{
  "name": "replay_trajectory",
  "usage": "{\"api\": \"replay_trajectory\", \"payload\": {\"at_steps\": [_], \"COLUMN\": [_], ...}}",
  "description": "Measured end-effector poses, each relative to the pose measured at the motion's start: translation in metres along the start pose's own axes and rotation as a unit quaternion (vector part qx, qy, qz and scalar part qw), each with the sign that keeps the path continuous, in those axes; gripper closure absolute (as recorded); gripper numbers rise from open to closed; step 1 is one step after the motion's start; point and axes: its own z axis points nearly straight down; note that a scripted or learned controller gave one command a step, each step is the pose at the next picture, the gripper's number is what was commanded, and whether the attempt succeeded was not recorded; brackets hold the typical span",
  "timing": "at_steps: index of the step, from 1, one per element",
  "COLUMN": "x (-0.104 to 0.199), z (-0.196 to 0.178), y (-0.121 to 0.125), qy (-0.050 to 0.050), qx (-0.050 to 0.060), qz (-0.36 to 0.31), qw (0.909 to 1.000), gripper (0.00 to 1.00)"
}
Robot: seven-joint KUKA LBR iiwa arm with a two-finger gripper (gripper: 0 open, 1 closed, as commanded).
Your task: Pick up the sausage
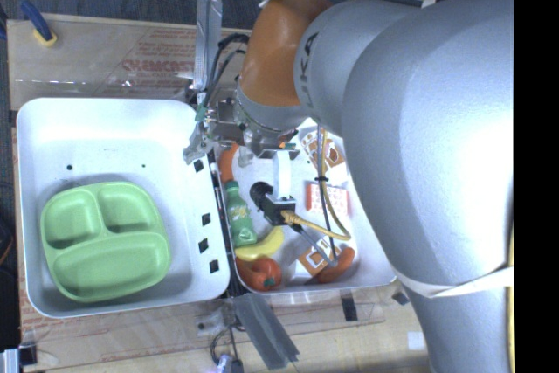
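The tool (200, 149) hangs over the wall between the two white bins, at the far end of that divide. Its metal parts are crowded under the grey arm (419, 127) and the orange band (275, 57), and whether it is wide or narrow I cannot tell. Nothing can be seen held in it.

The sausage (337, 264) lies well apart from the tool, down toward the near right corner of the right bin (371, 279). It is a short, plump piece, glossy red-brown with a rounded end. It lies slightly curved along the bin's near wall and is partly hidden behind a printed packet (313, 258).

Just beside the tool, on its right, an orange-red strip (229, 163) lies along the bin wall; what it is I cannot tell. Below that strip, further from the tool, stands or lies a green bottle (238, 210), then a yellow banana (261, 245), then a round red fruit (263, 273) in the near left corner. Two more printed packets (318, 196) sit under the arm, to the tool's right.

To the tool's left, the left bin (105, 122) holds a green divided plate (105, 236) in its near half, well apart from the tool. The counter (96, 57) beyond the bins is pale wood.
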Motion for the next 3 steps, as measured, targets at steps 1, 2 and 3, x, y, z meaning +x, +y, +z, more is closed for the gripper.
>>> {"api": "replay_trajectory", "payload": {"at_steps": [1, 2, 3], "x": [-0.066, 0.008, -0.058], "z": [-0.001, 0.0, -0.001], "y": [0.034, 0.006, 0.02], "qy": [0.0, 0.0, 0.0], "qx": [-0.002, 0.0, -0.002], "qz": [-0.041, -0.016, -0.016], "qw": [0.9992, 0.9999, 0.9999], "gripper": [0.0, 0.0, 0.0]}}
